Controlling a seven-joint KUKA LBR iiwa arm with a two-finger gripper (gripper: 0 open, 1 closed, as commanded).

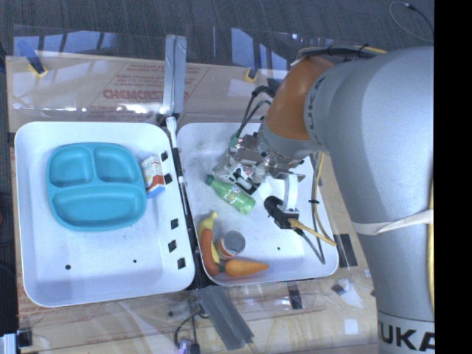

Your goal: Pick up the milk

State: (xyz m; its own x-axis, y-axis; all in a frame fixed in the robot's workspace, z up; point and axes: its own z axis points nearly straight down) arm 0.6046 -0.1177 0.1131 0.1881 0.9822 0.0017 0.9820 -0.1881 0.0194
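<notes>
The milk (pixel 153 175) is a small white carton with red and blue print. It lies in the left bin (pixel 88 279), against the right edge of a blue divided plate (pixel 96 184) and close to the wall between the bins. My gripper (pixel 240 169) hangs over the right bin (pixel 310 260), just above a green bottle (pixel 231 195). It is well to the right of the milk, with the dividing wall between them. The grey arm with its orange band (pixel 291 105) covers the right bin's far right part.
In the right bin's near left corner lie a banana (pixel 207 236), a carrot (pixel 243 268) and a small grey can (pixel 234 242). A black clamp and yellow cable (pixel 284 214) hang off the wrist. The divider between the bins (pixel 179 198) carries black tabs.
</notes>
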